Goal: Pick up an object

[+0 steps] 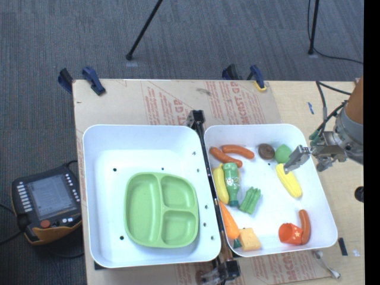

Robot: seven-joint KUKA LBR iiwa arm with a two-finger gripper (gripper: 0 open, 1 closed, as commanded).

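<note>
I am reaching in from the right, with my gripper [298, 159] hanging over the right bin [270, 129], just above the upper end of a yellow corn cob [290, 181] that is lying at a slant near the bin's right side. I cannot tell from here whether I am open or closed, and nothing is showing between me and the corn. A green round piece [283, 153] is sitting just beside me on the left, touching a brown round piece [266, 152]. Farther left, two orange sausages [231, 153] are lying near the top of the bin, and below them a yellow banana [221, 184] is lying beside a green bottle [231, 184]. A green bundle of beans [250, 199] is resting just right of the bottle. An orange carrot [228, 218] is lying along the bin's left wall, with an orange cheese wedge [250, 240] near the lower edge. In the lower right corner a red pepper [290, 234] is touching another sausage [305, 224]. The left bin [107, 141] is holding a green divided plate [161, 209].
</note>
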